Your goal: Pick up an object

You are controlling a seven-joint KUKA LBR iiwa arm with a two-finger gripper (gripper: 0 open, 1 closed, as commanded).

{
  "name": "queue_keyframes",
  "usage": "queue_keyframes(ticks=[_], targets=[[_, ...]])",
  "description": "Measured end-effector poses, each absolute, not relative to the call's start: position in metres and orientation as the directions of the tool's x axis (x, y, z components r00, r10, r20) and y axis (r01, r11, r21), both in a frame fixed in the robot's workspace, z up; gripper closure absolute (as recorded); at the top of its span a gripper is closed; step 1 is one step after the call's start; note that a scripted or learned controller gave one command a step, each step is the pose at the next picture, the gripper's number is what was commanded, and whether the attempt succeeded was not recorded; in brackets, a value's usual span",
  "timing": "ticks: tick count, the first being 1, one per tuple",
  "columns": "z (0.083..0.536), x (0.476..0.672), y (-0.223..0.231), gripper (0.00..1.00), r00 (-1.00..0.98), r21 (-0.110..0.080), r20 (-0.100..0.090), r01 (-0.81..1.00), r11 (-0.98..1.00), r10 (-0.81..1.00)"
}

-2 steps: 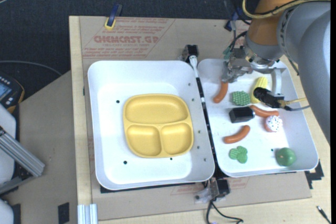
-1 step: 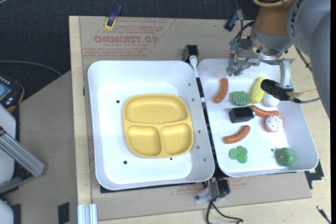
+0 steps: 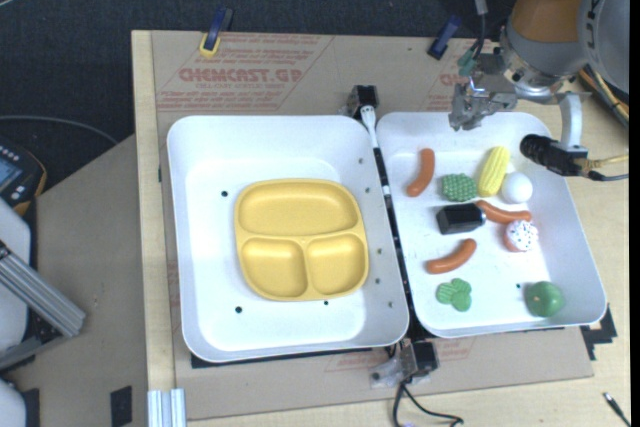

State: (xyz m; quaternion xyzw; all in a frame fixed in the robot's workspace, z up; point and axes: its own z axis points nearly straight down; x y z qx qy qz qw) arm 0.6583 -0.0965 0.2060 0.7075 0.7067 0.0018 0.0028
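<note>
My gripper (image 3: 467, 118) hangs over the far edge of the right bin (image 3: 570, 245), with nothing between its fingers. Below it in that bin lie an orange sausage (image 3: 421, 172), a green bumpy piece (image 3: 459, 186), a yellow corn cob (image 3: 493, 170), a white ball (image 3: 517, 187), a black block (image 3: 460, 217), a second thin sausage (image 3: 506, 212), a white-and-red speckled piece (image 3: 521, 235), a third sausage (image 3: 451, 257), green broccoli (image 3: 454, 294) and a green ball (image 3: 544, 299). The nearest item, the upright sausage, lies a little left of and below the gripper.
The left bin (image 3: 200, 215) holds a yellow divided tray (image 3: 300, 237). A black divider (image 3: 383, 195) runs between the bins. A black cylinder on a cable (image 3: 545, 152) juts over the right bin's far right corner. Clamps (image 3: 212, 33) sit on the far board edge.
</note>
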Motion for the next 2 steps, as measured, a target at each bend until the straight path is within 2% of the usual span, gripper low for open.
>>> queue_keyframes(ticks=[1, 2], targets=[[0.227, 0.659, -0.096, 1.00, 0.000, 0.006, -0.001, 1.000, 0.000, 1.000], [0.216, 0.628, -0.053, 1.00, -0.004, -0.005, 0.002, 1.000, 0.004, 1.000]])
